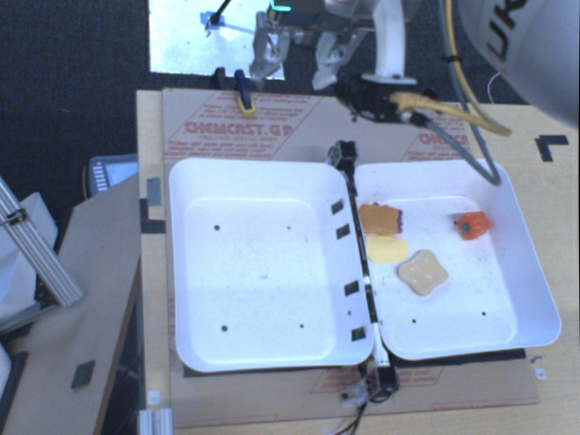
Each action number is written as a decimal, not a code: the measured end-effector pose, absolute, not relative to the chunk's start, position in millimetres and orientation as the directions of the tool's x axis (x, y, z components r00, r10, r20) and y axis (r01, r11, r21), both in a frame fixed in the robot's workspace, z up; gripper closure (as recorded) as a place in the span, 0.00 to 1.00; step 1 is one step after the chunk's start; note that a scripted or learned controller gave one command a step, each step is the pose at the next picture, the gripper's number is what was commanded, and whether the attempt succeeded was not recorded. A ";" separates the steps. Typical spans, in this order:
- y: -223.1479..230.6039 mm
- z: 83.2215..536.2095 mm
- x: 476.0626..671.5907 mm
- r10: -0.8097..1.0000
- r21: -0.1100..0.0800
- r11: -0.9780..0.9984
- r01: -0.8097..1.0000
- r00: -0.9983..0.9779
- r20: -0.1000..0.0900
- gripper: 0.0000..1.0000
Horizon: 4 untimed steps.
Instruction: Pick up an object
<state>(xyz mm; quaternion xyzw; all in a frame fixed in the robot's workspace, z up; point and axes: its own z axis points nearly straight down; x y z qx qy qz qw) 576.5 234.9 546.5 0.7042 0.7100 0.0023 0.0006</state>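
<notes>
The hand (297, 60) hangs high behind the bins, its fingers apart with nothing between them. Four small things lie in the right bin (507, 324); the orange one (471, 226), perhaps a toy pepper, lies apart and seems easiest to take.

Red print on the brown cardboard sheet (272, 120) under the bins, at twelve o'clock from the left bin, reads "CHEMCAST", followed by letters too blurred to read. At two o'clock, the grey arm housing (521, 25) bears large dark letters "UK", cut off by the frame edge.
</notes>
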 end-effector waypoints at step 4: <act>233.8 534.9 669.0 1.000 0.003 -0.001 1.000 0.001 0.000 1.00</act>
